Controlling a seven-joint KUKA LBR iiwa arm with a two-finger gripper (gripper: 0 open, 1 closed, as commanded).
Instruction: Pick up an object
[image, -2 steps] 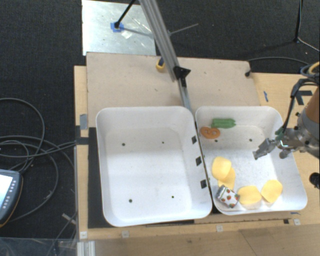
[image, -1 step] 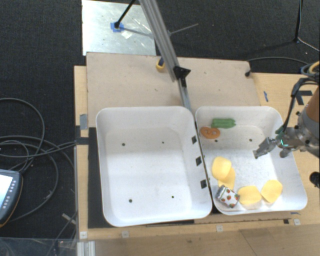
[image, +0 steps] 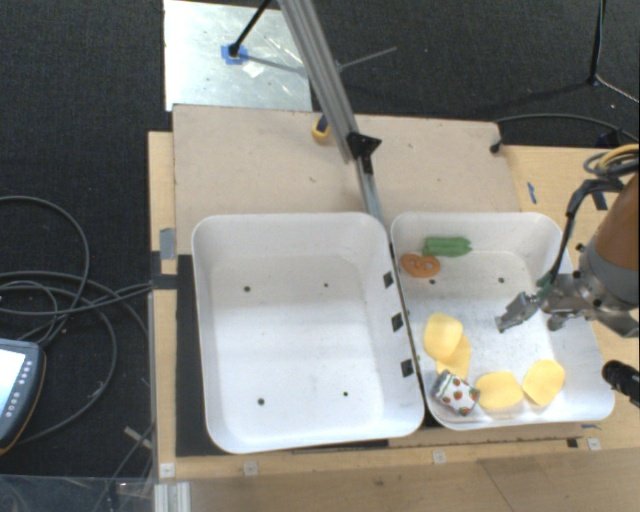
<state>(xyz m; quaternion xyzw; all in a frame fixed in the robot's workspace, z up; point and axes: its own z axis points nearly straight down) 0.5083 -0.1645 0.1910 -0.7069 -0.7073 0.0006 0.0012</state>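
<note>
The tool (image: 512, 316) is hovering over the right bin (image: 540, 228), its opening impossible to judge, nothing visibly gripped. A green object (image: 446, 246) is lying lengthwise along the far wall beside an orange pretzel shape (image: 420, 265); yellow pieces (image: 443, 335) and a red-and-white item (image: 456, 393) are sitting nearer.

The grey arm with the orange band (image: 615, 250) runs off the right edge, most of it cut away. Its small dark two-finger gripper (image: 512, 317) is too small to read. At the left edge, a dark handheld screen (image: 14, 385) is cropped.
</note>
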